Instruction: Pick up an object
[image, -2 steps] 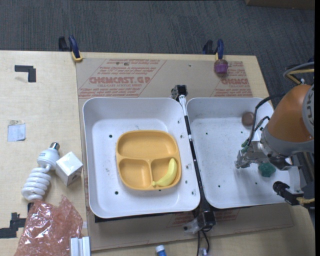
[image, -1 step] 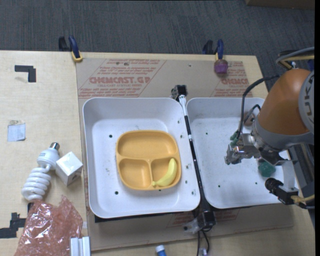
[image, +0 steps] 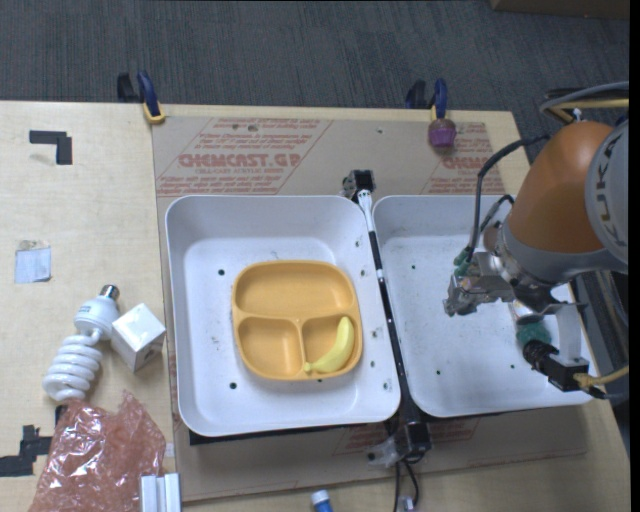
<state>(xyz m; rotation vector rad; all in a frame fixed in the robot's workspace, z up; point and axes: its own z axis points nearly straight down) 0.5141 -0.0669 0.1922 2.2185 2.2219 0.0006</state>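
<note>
A yellow banana (image: 337, 347) lies in the lower right compartment of an orange divided plate (image: 293, 318), which sits in the left white bin (image: 200, 330). My gripper (image: 464, 297) hangs over the right white bin (image: 430, 370), near its middle, well apart from the plate and banana. I see nothing between its fingers. The orange band of the arm (image: 565, 195) rises behind it at the right.
On the bench left of the bins lie a spiral light bulb (image: 80, 350), a small white cube (image: 138, 336) and a crumpled pink bag (image: 95, 460). A purple object (image: 442, 132) rests behind the right bin. Blue clamps hold the board's far edge.
</note>
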